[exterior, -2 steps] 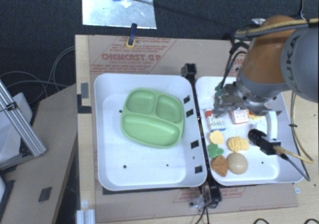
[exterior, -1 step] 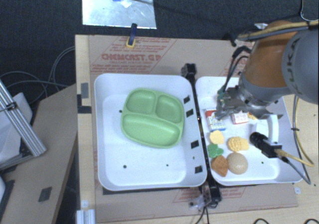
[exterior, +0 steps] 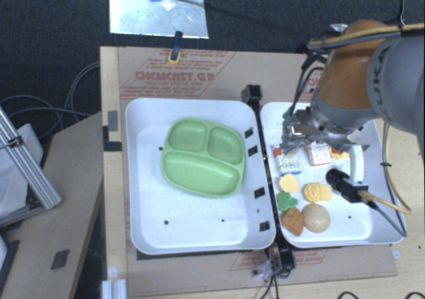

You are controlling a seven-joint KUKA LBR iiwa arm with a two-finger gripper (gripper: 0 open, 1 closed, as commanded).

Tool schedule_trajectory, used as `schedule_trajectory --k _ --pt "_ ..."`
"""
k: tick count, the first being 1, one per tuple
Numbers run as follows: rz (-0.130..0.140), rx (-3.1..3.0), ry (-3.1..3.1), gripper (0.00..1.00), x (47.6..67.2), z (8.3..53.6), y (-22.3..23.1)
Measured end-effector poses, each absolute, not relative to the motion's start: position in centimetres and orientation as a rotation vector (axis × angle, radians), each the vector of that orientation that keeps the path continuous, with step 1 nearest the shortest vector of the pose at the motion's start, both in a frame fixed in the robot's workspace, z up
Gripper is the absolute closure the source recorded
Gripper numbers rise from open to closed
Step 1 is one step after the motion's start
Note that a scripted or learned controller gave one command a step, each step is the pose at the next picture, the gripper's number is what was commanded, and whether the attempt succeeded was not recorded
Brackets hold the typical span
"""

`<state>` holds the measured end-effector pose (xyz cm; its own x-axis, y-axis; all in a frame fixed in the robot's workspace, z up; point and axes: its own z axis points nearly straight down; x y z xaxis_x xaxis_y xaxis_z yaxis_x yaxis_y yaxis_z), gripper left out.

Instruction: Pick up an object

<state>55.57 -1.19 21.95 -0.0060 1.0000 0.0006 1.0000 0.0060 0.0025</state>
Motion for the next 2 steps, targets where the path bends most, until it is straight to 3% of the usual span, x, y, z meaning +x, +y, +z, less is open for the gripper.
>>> schedule_trajectory --k 2 --pt "0.002 2.219 2.222 1.00 54.9 23.4 -2.3"
